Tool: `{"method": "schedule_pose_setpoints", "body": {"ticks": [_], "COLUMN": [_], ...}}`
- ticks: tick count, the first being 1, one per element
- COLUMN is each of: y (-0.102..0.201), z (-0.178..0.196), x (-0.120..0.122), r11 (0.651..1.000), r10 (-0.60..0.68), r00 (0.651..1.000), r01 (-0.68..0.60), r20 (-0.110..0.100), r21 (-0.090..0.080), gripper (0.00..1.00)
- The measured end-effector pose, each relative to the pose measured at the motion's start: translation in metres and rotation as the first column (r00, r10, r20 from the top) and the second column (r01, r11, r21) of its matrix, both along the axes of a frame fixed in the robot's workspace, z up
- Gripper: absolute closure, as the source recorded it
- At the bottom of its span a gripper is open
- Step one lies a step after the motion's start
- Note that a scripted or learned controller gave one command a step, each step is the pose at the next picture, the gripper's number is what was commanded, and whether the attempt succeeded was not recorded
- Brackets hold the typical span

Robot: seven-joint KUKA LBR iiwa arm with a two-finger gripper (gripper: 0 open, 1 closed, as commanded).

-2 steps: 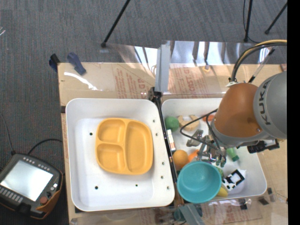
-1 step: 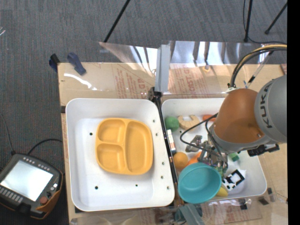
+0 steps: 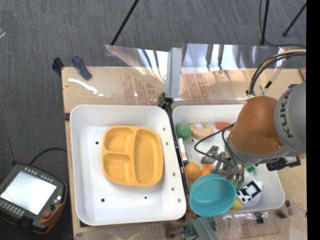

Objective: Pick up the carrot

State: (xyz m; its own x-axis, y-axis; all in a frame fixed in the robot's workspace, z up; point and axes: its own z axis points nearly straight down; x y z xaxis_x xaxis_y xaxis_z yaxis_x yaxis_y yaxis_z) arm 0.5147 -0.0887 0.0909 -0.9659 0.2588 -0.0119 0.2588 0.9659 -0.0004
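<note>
The shallow white right-hand bin (image 3: 276, 188) serves as the landmark here. Inside it, near its front edge, sits a round teal plastic bowl (image 3: 212, 195), tipped slightly over the bin's front rim. Just behind the bowl's rim, toward the bin's middle, a small slanted orange carrot (image 3: 206, 170) peeks out, partly hidden by the bowl and by the hardware above it. Beside the carrot, toward the bin's left wall, lies a round orange fruit (image 3: 192, 170). In the bin's back left corner rests a green rounded toy vegetable (image 3: 183, 130), with a pale tan ring-shaped biscuit-like piece (image 3: 201, 130) next to it.

The grey arm with its orange band (image 3: 256, 126) hangs over the bin's right half, and its metal two-finger gripper (image 3: 223, 165) sits low over the bin's middle, just beside the carrot (the view is too cluttered there to tell how it is set, or whether it touches anything).

Left of this bin, the second white bin (image 3: 82, 134) holds a yellow three-compartment plastic plate (image 3: 133, 155).
</note>
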Motion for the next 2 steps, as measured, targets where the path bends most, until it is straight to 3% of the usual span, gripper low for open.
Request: {"method": "schedule_pose_setpoints", "body": {"ticks": [2], "y": [0.0022], "z": [0.001], "x": [-0.0056], "r11": [0.999], "r10": [0.047], "r00": [0.999], "r01": [-0.047], "r20": [0.004], "r21": [-0.003], "gripper": [0.0]}}
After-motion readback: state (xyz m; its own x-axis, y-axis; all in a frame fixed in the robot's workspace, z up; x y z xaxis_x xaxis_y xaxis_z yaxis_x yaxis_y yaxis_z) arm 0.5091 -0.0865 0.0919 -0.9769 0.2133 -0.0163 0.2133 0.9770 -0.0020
